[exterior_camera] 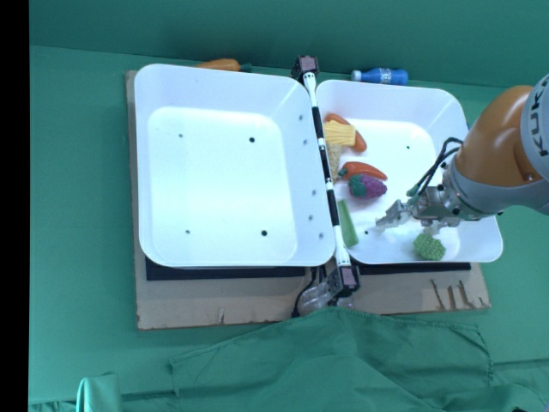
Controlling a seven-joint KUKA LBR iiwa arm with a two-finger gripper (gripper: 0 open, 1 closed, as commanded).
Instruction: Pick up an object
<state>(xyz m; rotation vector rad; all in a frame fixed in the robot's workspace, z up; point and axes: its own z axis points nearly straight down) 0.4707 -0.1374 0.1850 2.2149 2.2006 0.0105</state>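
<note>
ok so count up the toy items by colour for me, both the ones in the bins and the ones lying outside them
Orange or red: 3, a carrot behind the left bin, an orange piece, a red pepper
Yellow: 1, corn
Purple: 1, purple veg
Green: 2, green stick, green lump
Blue: 1, bottle behind the right bin
Total: 8

Black letters "KU" (cut off at the frame edge) stand on the grey arm [536, 136].
</note>
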